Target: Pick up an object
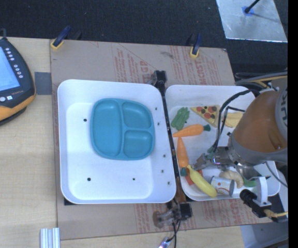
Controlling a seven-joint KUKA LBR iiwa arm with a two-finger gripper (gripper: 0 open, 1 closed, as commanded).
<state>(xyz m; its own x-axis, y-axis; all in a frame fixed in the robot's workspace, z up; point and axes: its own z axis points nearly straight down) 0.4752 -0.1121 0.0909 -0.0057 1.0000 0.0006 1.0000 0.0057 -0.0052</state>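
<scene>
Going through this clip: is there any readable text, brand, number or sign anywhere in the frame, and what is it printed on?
Cardboard sheet under the bins: repeated red printed lettering in diagonal strips, too blurred and skewed to read.
Teach pendant at the left edge: lit screen and a column of buttons, any labels too small to read.
White bins, blue divided plate and toy food: no text visible.
</scene>
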